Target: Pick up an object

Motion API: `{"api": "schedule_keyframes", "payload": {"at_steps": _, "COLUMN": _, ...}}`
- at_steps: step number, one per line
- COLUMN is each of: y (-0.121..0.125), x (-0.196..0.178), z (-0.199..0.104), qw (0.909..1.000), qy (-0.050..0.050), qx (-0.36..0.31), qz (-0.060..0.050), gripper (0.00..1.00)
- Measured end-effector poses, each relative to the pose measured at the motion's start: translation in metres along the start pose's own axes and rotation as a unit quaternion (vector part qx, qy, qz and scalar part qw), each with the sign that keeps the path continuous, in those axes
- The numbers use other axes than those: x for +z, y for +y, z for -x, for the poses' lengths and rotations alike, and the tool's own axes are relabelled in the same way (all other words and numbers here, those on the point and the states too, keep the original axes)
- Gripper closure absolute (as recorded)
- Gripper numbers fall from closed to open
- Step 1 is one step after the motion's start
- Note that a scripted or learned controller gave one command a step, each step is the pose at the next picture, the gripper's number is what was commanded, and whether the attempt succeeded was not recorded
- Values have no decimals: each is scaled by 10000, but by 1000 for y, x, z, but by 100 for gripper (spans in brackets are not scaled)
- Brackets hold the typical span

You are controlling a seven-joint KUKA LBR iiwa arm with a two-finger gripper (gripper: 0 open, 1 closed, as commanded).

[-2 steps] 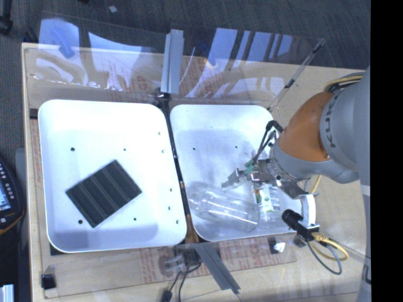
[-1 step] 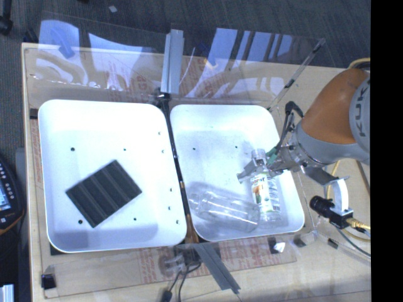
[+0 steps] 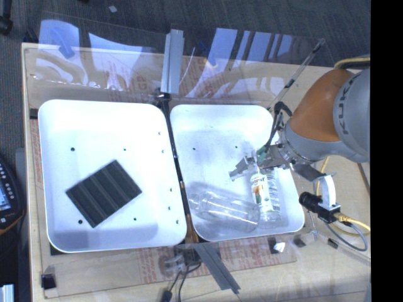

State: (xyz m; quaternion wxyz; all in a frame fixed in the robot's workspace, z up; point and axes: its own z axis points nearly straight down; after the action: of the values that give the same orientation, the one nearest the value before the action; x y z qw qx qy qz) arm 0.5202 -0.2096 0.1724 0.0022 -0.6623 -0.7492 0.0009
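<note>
Objects for picking lay in both shallow white bins. In the right bin (image 3: 189, 124) a small clear plastic bottle with a white, orange and green label (image 3: 264, 194) lay on its side near the right wall, its length running roughly from the upper left toward the bin's near right corner. Just left of it, along the near wall, a larger transparent plastic bottle (image 3: 220, 209) lay on its side, hard to make out against the white floor; whether the two bottles touched could not be told. The two-finger gripper (image 3: 247, 163) hung over the middle right of that bin, just above and to the upper left of the labelled bottle's upper end, its metal fingers pointing toward the bin's centre. Nothing could be seen between the fingers, and how far apart they stood could not be told from this slant. The grey arm with its orange band (image 3: 321, 115) reached in from the right, its thick wrist section over the right bin's far right corner and bent down and leftward toward the gripper. In the left bin (image 3: 56, 124) a flat dark grey ribbed rectangular panel (image 3: 104, 192) lay at a diagonal, well apart from the gripper.
</note>
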Motion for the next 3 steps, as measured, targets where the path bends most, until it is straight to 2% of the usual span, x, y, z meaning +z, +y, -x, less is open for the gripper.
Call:
{"api": "schedule_keyframes", "payload": {"at_steps": 1, "y": -13, "x": 26, "z": -2, "qw": 10000, "qy": -5, "qx": 72, "qz": 11, "gripper": 0}}
{"api": "schedule_keyframes", "payload": {"at_steps": 2, "y": 3, "x": 17, "z": 1, "qw": 9999, "qy": -7, "qx": -169, "qz": 16, "gripper": 0}}
{"api": "schedule_keyframes", "payload": {"at_steps": 3, "y": -13, "x": 52, "z": -2, "qw": 10000, "qy": -4, "qx": -71, "qz": 12, "gripper": 0}}
